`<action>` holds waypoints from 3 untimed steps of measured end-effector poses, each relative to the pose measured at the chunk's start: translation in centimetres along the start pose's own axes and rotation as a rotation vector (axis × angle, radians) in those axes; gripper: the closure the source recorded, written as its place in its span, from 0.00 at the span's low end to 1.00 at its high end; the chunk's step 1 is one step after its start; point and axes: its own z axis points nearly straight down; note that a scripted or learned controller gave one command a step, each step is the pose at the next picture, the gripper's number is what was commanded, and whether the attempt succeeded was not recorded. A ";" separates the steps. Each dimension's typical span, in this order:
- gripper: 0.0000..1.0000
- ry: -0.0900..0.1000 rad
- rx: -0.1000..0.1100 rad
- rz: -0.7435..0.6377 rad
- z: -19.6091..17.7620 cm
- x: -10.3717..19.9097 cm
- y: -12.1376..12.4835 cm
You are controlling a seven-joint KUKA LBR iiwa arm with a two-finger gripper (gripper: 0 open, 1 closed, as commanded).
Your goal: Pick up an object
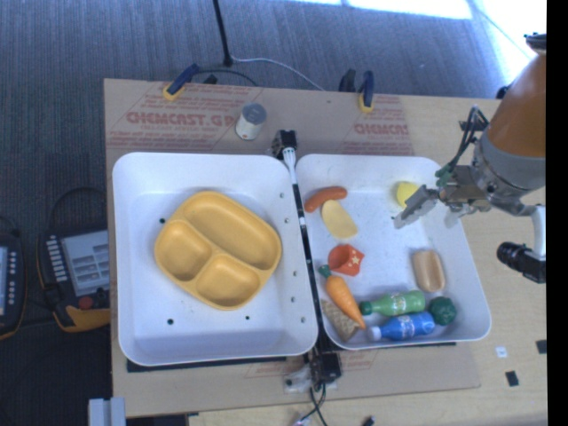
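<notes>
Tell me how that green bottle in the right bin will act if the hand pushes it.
The green bottle lies on its side, so it would probably roll. It looks like smooth, light toy plastic, likely slippery. The blue bottle close beside it might get nudged too.

Yellow tray [217,248], green bottle [395,304], perhaps-lemon-yellow fruit [406,192]

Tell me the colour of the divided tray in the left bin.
Yellow tray, per the camera view.
</notes>
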 end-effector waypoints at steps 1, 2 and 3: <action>0.00 0.001 0.002 0.000 5.8 8.1 -4.7; 0.00 0.000 0.001 0.000 7.0 12.5 -5.4; 0.00 0.000 0.001 0.000 6.9 12.4 -5.4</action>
